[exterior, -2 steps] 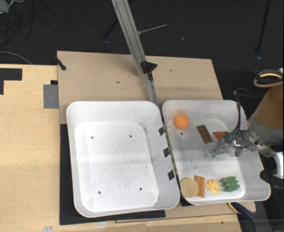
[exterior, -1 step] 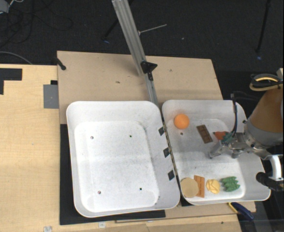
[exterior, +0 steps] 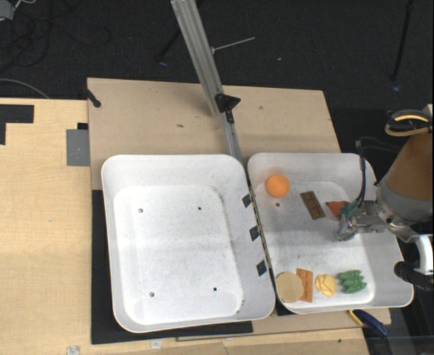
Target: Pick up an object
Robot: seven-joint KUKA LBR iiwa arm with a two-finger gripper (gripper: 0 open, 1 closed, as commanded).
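The pincer [exterior: 347, 225] sits low in the right bin [exterior: 305, 170], toward three o'clock of it, reaching in from the arm [exterior: 411, 176]. How wide it stands cannot be told, nor whether it has anything. Just at its eleven o'clock lies a small red piece [exterior: 336, 207], and beyond that a brown block [exterior: 313, 204]. An orange ball [exterior: 277, 186] rests at ten o'clock of the bin. Along the six o'clock wall — a tan disc [exterior: 289, 286], an orange slab [exterior: 304, 284], a yellow lump [exterior: 324, 285] and a green toy [exterior: 352, 280]. The left bin [exterior: 128, 170] lies beside it on the tabletop [exterior: 150, 117].
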